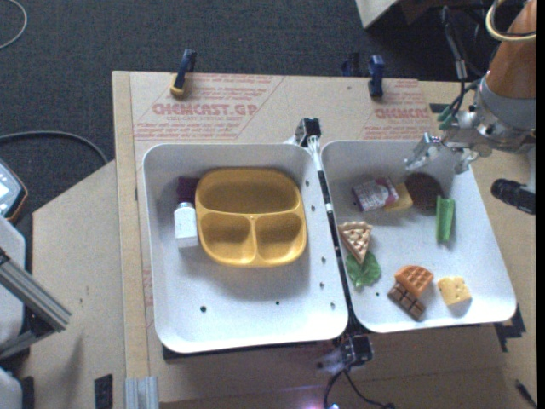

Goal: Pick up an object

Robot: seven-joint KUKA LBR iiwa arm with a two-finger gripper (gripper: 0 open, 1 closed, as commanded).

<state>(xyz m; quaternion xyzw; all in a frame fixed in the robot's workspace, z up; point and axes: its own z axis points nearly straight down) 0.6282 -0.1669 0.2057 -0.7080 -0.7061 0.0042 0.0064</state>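
dark floor surrounds the bench (128, 228), which bears two white bins.
claw (442, 150) hangs over the right bin's (494, 254) far edge, spread wide and holding nothing; just beside it lie a brown round piece (421, 186) and a green pod (445, 218).

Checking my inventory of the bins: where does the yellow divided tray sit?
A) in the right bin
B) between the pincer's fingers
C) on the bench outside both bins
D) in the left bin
D: the yellow divided tray lies flat in the left bin, beside a small white bottle.
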